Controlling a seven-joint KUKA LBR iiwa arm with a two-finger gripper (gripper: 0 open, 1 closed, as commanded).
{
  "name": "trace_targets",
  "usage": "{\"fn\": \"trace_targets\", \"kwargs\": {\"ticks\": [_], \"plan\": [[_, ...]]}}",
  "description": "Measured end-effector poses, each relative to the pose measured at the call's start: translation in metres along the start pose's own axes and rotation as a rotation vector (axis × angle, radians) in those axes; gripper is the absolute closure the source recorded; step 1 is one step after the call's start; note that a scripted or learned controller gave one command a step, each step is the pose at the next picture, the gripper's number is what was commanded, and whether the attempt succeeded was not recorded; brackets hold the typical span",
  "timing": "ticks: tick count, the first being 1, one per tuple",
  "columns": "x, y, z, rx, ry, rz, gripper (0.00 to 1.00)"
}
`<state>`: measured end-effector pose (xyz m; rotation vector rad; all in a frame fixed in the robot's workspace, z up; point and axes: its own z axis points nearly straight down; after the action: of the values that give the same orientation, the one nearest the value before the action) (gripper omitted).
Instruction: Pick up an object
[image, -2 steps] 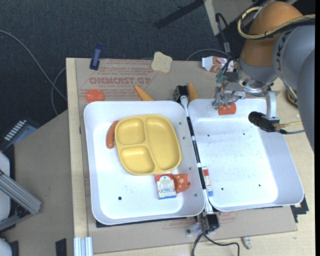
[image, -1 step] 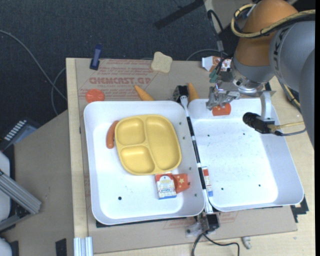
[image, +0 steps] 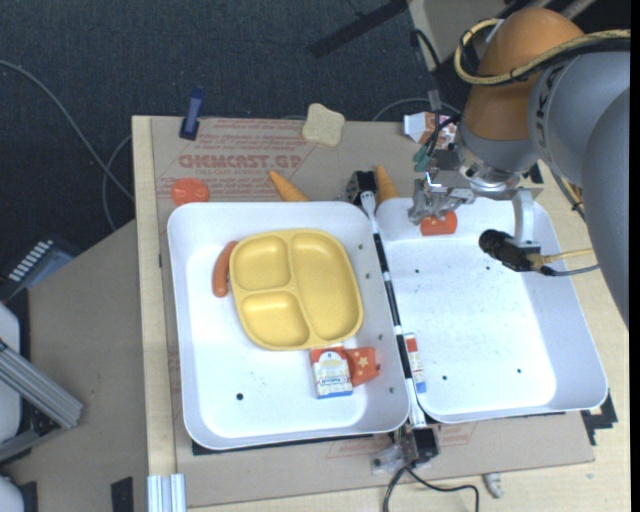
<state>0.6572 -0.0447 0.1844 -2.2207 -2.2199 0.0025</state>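
Note:
My gripper (image: 433, 207) hangs over the far left corner of the right bin (image: 500, 340). A small red-orange block (image: 439, 225) lies right under its tip, touching or nearly touching it. Whether the block is gripped I cannot tell. In the left bin (image: 195, 330) a yellow divided plate (image: 297, 288) takes up the middle. A red sausage (image: 221, 270) lies along the plate's left side. A small white carton (image: 332, 373) and a red piece (image: 364, 365) rest by the plate's near edge.
Behind the bins, the cardboard bench holds a carrot (image: 288, 187), an orange disc (image: 187, 190), a bread slice (image: 323, 124), a blue marker (image: 191, 112) and an orange piece (image: 384, 183). A black fitting with a cable (image: 506, 249) hangs over the right bin.

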Motion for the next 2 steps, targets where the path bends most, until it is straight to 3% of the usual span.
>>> {"fn": "trace_targets", "kwargs": {"ticks": [1, 2], "plan": [[0.006, 0.010, -0.013, -0.005, 0.000, -0.001, 1.00], [-0.044, 0.010, -0.027, -0.005, -0.002, 0.001, 1.00]]}}
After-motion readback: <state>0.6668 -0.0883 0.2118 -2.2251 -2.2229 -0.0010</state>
